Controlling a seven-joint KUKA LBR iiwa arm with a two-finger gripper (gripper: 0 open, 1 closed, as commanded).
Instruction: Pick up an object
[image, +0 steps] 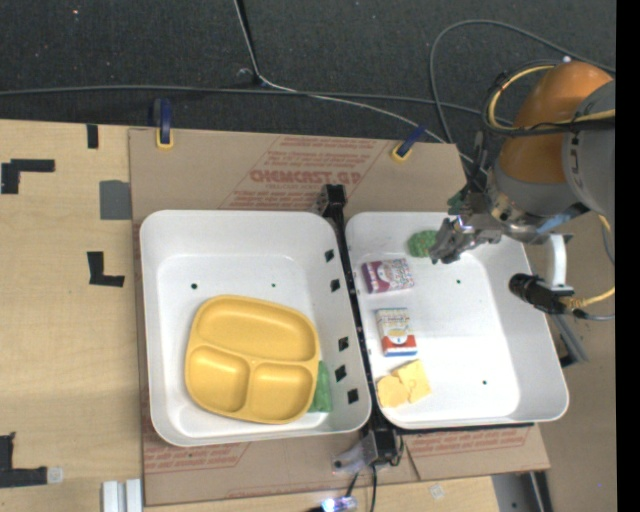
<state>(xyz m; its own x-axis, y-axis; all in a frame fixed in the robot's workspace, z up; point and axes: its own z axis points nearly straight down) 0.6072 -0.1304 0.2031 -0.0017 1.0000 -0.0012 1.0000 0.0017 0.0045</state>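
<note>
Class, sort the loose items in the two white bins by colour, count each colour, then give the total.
Yellow: 2, the divided tray and the yellow piece
Green: 2, the green item and the green strip
Purple: 1, the packet
Red and white: 1, the small box
Total: 6

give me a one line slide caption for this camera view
KUKA arm's gripper poised beside a green object in the right bin; a yellow divided tray fills the left bin.

You see smooth, glossy white plastic bins (170, 300), a matt yellow plastic tray (250, 355), and rough brown cardboard (290, 170) beneath them.
</note>
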